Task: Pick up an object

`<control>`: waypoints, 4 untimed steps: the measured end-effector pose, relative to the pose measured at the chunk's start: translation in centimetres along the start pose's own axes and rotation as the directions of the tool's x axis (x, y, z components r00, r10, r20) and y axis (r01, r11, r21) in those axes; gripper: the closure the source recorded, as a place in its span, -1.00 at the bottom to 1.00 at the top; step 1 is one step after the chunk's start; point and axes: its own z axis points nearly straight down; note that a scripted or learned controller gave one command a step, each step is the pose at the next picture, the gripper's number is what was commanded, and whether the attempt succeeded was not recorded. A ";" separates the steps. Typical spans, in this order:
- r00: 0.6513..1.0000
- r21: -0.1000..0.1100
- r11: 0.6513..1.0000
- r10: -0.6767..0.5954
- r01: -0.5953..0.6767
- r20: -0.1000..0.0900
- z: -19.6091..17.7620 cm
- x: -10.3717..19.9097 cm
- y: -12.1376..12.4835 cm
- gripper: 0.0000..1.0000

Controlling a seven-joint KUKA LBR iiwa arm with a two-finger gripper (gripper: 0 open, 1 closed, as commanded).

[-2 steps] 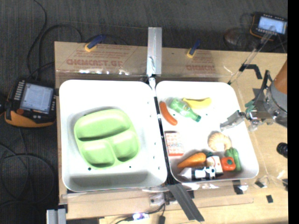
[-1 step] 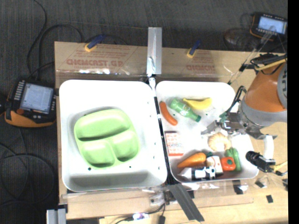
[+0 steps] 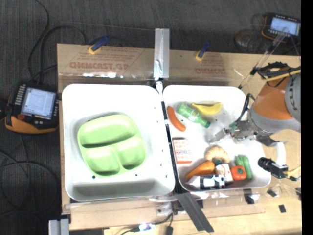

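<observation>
Hovering low in the right bin (image 3: 239,96), the gripper (image 3: 226,132) sits just above the croissant (image 3: 216,153), near the banana (image 3: 207,108) and green bottle (image 3: 192,114); its finger state cannot be told. A good grasp likely means centring over one item, clear of neighbours.

In the left white bin (image 3: 73,180) we see a green divided plastic tray (image 3: 111,143) taking up the middle, with bare floor around it along the walls. In the right white bin (image 3: 230,93) we find open floor at the centre, right of a red-printed card (image 3: 181,151). Far side: a green bottle (image 3: 192,114), yellow banana (image 3: 207,108) and red sausage (image 3: 176,119). Near side, crowded: a croissant (image 3: 216,153), orange carrot (image 3: 201,169) and black-and-white toy (image 3: 212,181). The grey arm (image 3: 274,114) blocks the right wall.
</observation>
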 end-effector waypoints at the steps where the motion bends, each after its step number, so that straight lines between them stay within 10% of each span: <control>1: 1.000 0.004 1.000 0.008 -0.008 -0.014 0.1 -0.7 3.7 -1.00; 2: 0.949 0.023 0.949 -0.314 0.314 0.000 0.5 2.1 12.7 -1.00; 3: 0.949 0.016 0.949 -0.316 0.316 0.009 -0.7 2.1 13.0 1.00; 4: 0.984 0.011 0.984 -0.177 0.177 0.004 -12.9 5.9 13.4 1.00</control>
